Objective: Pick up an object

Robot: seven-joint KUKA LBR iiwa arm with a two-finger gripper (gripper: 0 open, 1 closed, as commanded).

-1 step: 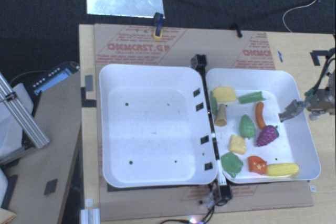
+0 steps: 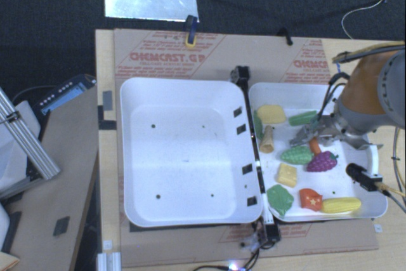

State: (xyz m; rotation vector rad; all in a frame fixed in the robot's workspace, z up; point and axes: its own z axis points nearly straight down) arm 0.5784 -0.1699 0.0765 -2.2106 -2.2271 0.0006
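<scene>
Cardboard sheeting (image 2: pixel 209 51) covers the tabletop (image 2: pixel 104 136) under both bins (image 2: pixel 184 149); dark carpet (image 2: pixel 51 9) lies beyond its far edge. Pincer (image 2: pixel 304 135) state: cannot tell.

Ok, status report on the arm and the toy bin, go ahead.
Gripper low in right bin, among the toys; grip unclear. Nothing seen lifted. Nearest: green ridged toy, orange piece, purple grapes. Tightly packed, neighbours crowd any pick.

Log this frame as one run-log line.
phase: reach | gripper: low in right bin, over orange piece beside purple grapes | grasp: unconfirmed | left bin: no toys
</scene>
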